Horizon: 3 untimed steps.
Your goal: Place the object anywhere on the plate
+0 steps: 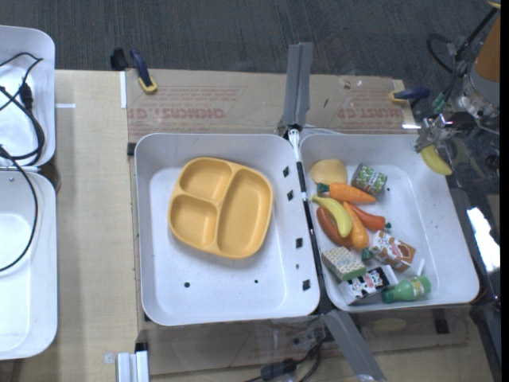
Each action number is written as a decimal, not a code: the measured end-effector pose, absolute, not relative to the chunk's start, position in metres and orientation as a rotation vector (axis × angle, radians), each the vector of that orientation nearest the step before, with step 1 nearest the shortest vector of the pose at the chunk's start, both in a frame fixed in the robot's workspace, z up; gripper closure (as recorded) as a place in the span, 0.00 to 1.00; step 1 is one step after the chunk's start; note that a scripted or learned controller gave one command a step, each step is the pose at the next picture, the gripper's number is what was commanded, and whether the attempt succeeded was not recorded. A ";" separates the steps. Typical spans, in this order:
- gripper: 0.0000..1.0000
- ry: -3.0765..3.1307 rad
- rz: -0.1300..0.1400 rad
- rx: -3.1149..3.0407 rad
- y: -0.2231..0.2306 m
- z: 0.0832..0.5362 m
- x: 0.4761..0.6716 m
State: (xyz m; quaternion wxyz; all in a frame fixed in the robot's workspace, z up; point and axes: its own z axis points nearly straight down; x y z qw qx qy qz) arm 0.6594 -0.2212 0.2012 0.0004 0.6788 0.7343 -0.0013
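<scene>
A yellow-orange plate (238, 213) with three compartments lies in the left white bin (159, 285), with nothing on it. My gripper (432, 140) hangs over the upper right rim of the right bin (453, 221), far to the right of the plate. It is shut on a small yellow toy (436, 161), which hangs just beneath the fingers, above the bin's corner.
The right bin holds several toy foods: a banana (336, 215), a carrot (356, 193), a green can (369, 179), small cartons (394, 251) and a green bottle (406, 290). A grey divider (297, 94) stands between the bins. Cables hang around the arm at the far right.
</scene>
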 end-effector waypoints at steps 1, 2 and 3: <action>1.00 2.134 -0.002 2.306 -0.129 0.223 0.628; 1.00 1.891 -0.005 2.510 -0.206 0.180 0.627; 1.00 2.100 -0.002 2.336 -0.128 0.230 0.633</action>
